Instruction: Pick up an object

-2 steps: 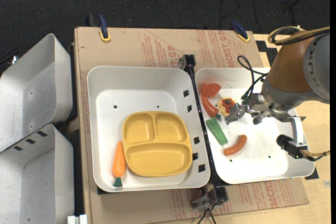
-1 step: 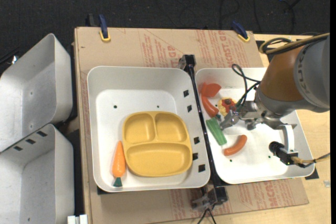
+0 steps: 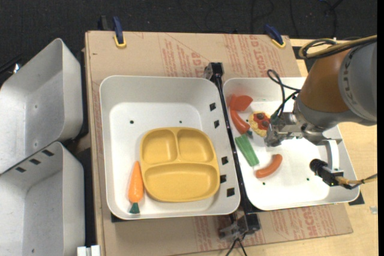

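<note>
Approach step: my tool (image 3: pixel 271 133) hangs over the right bin (image 3: pixel 300 198) beside a small toy (image 3: pixel 260 121); grip state unclear. Next, I lower squarely.

White bins on the bench: two, lying side by side, the left bin (image 3: pixel 114 129) and the right bin (image 3: pixel 300 195).
Yellow divided trays: one tray (image 3: pixel 179 163), sitting in the left bin, with three compartments.
Carrots: one carrot (image 3: pixel 136 184), lying beside the tray.
Red pieces: three, namely a round red piece (image 3: pixel 241 102), a long red piece (image 3: pixel 239 122) and a sausage (image 3: pixel 268 166).
Green sticks: one green stick (image 3: pixel 246 150).
Small multicoloured toys: one small toy (image 3: pixel 260 122).
Robot arms: one arm (image 3: pixel 336 87), reaching over the right bin.
Clamps on the board: two clamps (image 3: pixel 119 33).
</note>
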Action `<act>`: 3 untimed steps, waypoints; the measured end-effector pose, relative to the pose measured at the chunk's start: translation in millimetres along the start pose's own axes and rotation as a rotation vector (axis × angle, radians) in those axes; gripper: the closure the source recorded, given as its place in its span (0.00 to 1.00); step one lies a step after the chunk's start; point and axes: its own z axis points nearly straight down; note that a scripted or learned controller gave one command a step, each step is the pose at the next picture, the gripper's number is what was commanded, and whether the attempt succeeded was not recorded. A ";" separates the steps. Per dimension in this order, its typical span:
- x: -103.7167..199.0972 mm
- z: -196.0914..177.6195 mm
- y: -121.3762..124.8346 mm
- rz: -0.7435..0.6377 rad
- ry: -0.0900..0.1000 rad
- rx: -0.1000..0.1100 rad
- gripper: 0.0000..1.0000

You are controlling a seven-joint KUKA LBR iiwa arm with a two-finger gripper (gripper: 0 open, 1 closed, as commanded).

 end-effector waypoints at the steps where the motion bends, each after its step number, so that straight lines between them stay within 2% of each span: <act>1: 8.1 -59.7 0.4 -0.006 -0.001 -0.005 1.00; 2: 8.0 -102.9 1.7 -0.005 -0.001 -0.005 1.00; 3: 63.1 -97.1 8.1 -0.011 0.002 0.000 1.00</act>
